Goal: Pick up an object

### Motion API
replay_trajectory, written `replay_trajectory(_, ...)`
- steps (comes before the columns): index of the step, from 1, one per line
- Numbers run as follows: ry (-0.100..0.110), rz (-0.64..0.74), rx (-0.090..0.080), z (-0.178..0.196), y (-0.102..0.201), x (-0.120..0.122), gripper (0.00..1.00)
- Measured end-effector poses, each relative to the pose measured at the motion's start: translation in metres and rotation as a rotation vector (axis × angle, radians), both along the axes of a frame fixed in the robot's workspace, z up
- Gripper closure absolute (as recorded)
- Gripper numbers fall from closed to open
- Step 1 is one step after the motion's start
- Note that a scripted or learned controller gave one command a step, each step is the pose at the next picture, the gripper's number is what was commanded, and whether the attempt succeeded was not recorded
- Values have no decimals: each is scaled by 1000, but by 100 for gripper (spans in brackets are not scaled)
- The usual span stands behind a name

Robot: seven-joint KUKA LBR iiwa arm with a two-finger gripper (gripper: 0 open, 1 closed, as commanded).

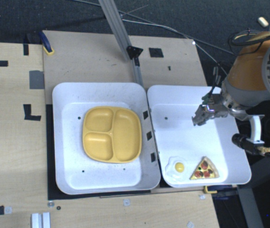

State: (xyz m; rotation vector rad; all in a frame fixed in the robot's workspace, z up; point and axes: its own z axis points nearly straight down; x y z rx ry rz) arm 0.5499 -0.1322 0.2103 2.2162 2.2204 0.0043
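A toy pizza slice [204,169] and a toy fried egg [177,167] lie side by side at the near edge of the right bin [182,103]. My gripper [200,118] hangs over the middle right of that bin, well behind both toys, and I see nothing between its fingers. A yellow divided plate [112,134] rests in the middle of the left bin [68,127].
The grey arm with its orange band [251,68] comes in over the right bin's far right corner. A slanted metal bar [118,23] runs from the top of the view down to the gap between the bins. Cables lie on the dark floor behind the bench.
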Motion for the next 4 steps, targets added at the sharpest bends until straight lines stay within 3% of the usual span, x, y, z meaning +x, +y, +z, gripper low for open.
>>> replay_trajectory(1, 2, 0, 0, 41, 0, 1, 100)
replay_trajectory(4, 8, 5, 2, 32, 174, 2, 100)
